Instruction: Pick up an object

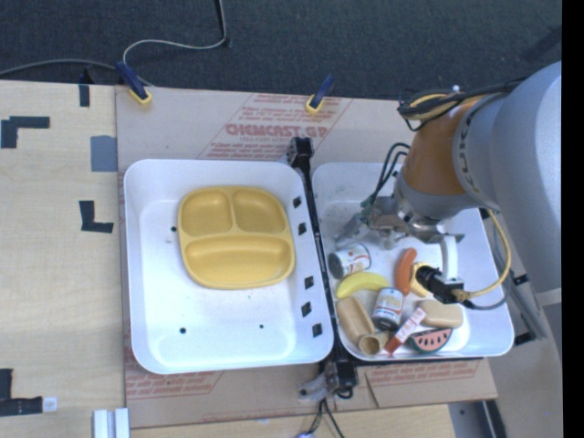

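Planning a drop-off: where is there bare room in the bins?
Left bin: bare floor in front of the yellow divided plate, and a strip along its left wall. Right bin: crowded, with banana, can and watermelon slice under the gripper.

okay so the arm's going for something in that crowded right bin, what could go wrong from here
1. The toys are packed tight: the banana, small can, hot dog and jar touch or nearly touch, so the gripper may nudge neighbours or grab two.
2. The can lies on its side and could roll away when touched.
3. The watermelon slice and bread roll sit against the right bin's front wall, leaving little room to reach around them.
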Action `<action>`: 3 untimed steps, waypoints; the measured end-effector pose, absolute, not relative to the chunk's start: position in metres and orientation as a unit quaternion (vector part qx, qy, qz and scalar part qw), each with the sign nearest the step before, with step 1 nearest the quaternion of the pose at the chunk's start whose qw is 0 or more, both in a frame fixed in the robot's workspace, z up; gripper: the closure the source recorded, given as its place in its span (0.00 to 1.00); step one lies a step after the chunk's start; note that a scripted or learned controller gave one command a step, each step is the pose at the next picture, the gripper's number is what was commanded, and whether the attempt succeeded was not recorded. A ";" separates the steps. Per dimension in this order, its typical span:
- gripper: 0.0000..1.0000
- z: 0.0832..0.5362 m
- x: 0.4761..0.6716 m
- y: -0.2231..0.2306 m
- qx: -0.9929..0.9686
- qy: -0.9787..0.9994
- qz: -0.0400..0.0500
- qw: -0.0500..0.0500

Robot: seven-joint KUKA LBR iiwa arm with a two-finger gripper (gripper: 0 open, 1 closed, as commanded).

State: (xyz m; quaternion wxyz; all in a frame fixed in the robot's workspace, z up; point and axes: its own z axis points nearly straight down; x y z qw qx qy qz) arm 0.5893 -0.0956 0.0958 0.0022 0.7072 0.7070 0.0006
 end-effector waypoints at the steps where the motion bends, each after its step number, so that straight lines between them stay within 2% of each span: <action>1: 0.00 0.085 0.669 -0.096 0.706 0.708 0.000 0.001; 2: 0.00 0.086 0.560 -0.113 0.707 0.707 0.000 0.001; 3: 0.00 0.086 0.633 -0.139 0.706 0.708 0.001 0.003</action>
